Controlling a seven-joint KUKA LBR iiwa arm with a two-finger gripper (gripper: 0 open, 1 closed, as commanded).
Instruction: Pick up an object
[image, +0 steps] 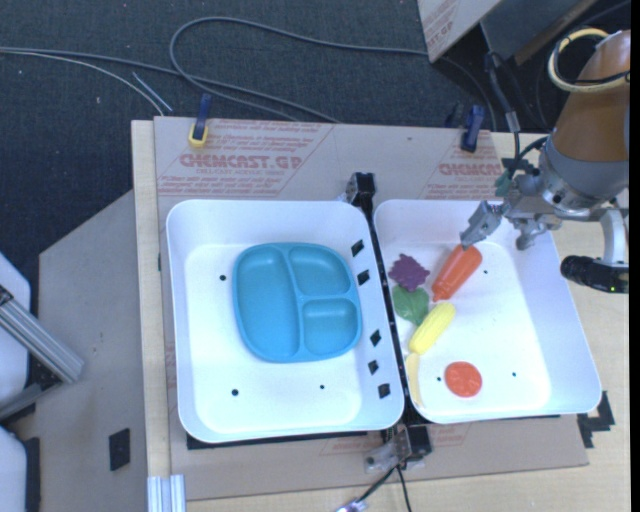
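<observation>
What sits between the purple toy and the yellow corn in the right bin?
In the camera view, a green toy lies between the purple toy and yellow corn.

The divided plate (297, 300) lay in the left bin (195, 400). All else sat right of that plate, in the right bin (560, 330) — grapes (408, 269) nearest, a leafy piece (408, 303) before them, corn (432, 328) and a round slice (463, 379) farther forward, the carrot (457, 272) farther right.
</observation>
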